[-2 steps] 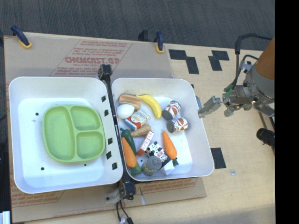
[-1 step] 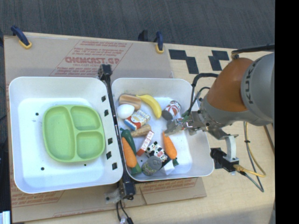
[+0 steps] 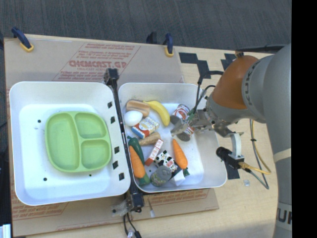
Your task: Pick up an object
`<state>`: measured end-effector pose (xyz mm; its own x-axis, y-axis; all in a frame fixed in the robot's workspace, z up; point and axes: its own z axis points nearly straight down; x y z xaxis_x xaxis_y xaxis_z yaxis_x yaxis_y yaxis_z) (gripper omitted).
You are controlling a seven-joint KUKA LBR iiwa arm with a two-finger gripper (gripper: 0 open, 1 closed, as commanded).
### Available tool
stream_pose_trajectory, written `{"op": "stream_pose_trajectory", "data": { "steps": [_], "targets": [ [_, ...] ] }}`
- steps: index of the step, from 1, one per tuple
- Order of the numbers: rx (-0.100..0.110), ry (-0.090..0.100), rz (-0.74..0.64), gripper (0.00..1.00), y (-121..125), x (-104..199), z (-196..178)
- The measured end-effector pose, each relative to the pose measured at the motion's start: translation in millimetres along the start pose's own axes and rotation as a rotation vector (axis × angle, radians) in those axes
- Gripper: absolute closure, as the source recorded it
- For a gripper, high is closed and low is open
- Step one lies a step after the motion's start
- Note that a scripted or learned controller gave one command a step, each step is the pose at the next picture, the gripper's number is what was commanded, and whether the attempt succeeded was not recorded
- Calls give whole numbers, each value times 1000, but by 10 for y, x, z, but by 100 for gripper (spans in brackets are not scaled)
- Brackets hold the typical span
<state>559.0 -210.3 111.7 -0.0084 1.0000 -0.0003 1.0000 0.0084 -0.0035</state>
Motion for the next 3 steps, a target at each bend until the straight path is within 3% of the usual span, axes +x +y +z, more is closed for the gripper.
{"op": "stream_pose_trajectory", "data": {
  "steps": [1, 2, 3],
  "targets": [
    [0, -1, -4, 100, 3, -5, -106],
    [-4, 0, 4, 100, -824, 143, -1292],
    [-3, 0, 3, 100, -711, -2, -1298]
  ]
}}
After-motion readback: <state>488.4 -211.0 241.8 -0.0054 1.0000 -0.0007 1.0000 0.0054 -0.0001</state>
